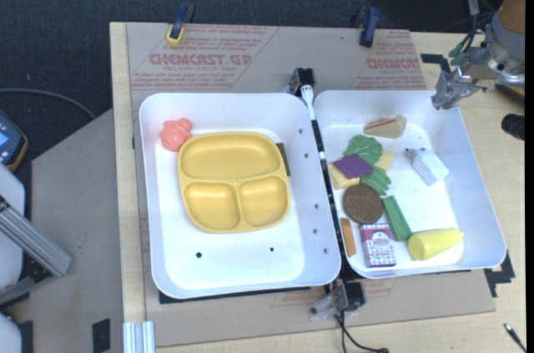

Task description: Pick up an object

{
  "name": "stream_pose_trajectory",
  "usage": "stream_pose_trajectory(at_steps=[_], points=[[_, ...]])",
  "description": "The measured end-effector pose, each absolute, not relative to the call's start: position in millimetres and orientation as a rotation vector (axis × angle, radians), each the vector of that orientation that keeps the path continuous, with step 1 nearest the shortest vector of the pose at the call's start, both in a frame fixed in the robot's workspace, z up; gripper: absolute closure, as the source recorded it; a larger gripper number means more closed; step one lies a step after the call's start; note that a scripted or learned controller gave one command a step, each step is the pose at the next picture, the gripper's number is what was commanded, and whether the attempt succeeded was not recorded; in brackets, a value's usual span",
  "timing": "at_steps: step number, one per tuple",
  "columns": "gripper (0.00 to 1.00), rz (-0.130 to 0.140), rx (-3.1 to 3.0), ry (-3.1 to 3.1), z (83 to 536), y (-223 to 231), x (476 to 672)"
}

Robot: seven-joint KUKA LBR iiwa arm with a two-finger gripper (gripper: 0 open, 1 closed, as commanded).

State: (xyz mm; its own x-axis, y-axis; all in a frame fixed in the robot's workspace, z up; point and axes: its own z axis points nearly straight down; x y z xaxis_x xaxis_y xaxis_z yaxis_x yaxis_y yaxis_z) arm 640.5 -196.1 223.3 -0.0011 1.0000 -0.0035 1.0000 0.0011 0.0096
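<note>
Camera view looks down at a slant on the table [250, 51], where two shallow white bins sit side by side. At the left bin's [158, 201] centre lies a yellow divided tray [234, 180], and a small pink toy [175, 134] rests at the tray's 10 o'clock, just beside its corner.

All the other loose objects lie in the right bin [476, 176]. A tan sandwich-like piece [385, 126] sits toward 12 o'clock; below it cluster a green leafy piece [364, 148], a purple piece [352, 167] and a brown disc [363, 203]. A white-grey bottle [428, 165] lies at about 2 o'clock from the disc. Toward 6 o'clock are a red carton [378, 245], a green stick [395, 217] and a yellow corn-like piece [434, 243] — close together.

Reaching in from 3 o'clock, the end effector [446, 93] hangs over the right bin's far rim, at about 1 o'clock of that bin, well apart from the objects. Whether it is released or clenched, I cannot tell; nothing is seen between its tips.
</note>
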Motion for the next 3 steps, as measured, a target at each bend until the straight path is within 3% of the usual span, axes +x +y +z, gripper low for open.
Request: stream_pose_trajectory(at_steps=[1,3], points=[[1.0,0.002,2.217,2.219,226,-196,641.4],[1.0,0.001,2.217,2.231,242,-86,632.8]])
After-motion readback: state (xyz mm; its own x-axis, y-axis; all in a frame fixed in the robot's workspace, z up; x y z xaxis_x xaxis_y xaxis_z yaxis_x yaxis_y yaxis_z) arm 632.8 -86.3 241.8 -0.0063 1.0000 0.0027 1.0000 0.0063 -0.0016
